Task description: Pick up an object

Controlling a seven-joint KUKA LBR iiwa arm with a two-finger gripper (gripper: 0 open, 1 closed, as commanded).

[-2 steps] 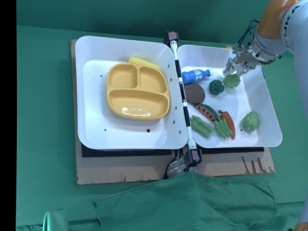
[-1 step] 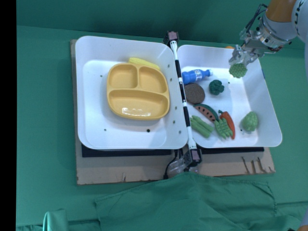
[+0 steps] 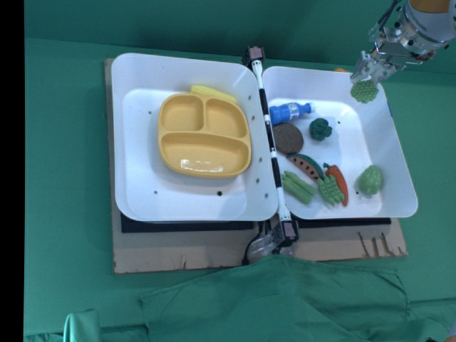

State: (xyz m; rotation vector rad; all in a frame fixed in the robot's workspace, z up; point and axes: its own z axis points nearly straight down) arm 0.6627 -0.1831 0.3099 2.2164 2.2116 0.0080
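Observation:
My gripper (image 3: 367, 77) hangs over the far right corner of the right bin (image 3: 399, 191), raised above it. A green bumpy bunch of grapes (image 3: 364, 91) sits between its fingertips, lifted off the bin floor. Lower in that bin lie a blue bottle (image 3: 290, 111), a dark broccoli floret (image 3: 320, 128), a brown round patty (image 3: 288, 138), a watermelon slice (image 3: 306, 166), green beans (image 3: 298, 187), a carrot (image 3: 338, 182) and a pale green artichoke-like piece (image 3: 370, 179).
The left bin (image 3: 135, 191) holds a yellow divided plate (image 3: 204, 135) with a yellow piece (image 3: 212, 92) behind it. A black-and-white divider (image 3: 268, 137) runs between the bins. Green cloth surrounds the bench.

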